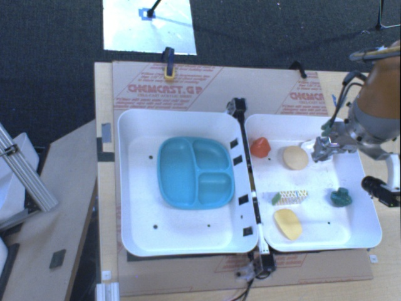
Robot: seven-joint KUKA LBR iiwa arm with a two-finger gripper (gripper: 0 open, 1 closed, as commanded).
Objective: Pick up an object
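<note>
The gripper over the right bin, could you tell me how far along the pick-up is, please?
Nothing looks picked yet. The gripper sits low beside the beige round object, which lies on the right bin floor. Grasping and lifting remain; whether it has a hold is unclear.

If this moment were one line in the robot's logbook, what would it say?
gripper: over right bin, beside beige round object | nothing seen held | left bin: blue divided plate

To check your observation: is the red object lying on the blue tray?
No, the red object lies in the right bin, apart from the blue tray.
</note>
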